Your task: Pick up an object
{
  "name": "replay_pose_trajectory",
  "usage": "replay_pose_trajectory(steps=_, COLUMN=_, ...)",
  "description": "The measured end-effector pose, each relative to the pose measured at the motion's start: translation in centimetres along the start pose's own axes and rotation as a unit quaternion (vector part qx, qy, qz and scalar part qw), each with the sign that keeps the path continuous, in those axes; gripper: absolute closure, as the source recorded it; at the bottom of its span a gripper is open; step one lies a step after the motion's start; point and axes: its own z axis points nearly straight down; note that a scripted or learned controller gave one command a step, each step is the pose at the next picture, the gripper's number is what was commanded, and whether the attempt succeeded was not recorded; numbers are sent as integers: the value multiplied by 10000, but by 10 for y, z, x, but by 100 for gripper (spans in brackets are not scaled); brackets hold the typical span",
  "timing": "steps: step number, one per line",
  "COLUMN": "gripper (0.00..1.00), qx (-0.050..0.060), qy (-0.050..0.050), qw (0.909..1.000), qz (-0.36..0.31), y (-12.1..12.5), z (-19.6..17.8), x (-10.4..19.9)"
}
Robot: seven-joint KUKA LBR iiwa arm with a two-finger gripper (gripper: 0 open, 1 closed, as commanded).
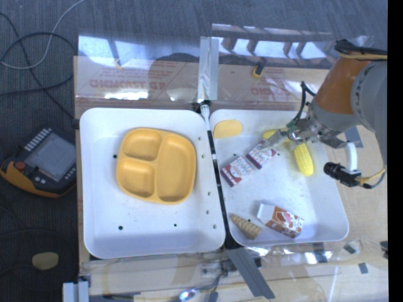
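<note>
My gripper hangs low over the right bin, at its upper middle, below the arm's orange band. Just right of it lies a yellow corn cob, pointing toward the front. A small yellow piece sits at the gripper's left side. A red and white snack pack stretches diagonally from under the gripper down to the left. Farther forward lie an orange and white carton and a waffle cone. A flat yellow disc rests near the bin's back left corner.
The left bin holds a yellow divided plate. A black cable connector juts from the arm over the right bin's right side. A handheld control pad lies on the floor to the left.
</note>
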Motion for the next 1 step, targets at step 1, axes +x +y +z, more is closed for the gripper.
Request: replay_pose_trajectory(steps=1, gripper=0, qx=212, qy=21, qw=9997, qz=-109, y=40, z=6, x=-17)
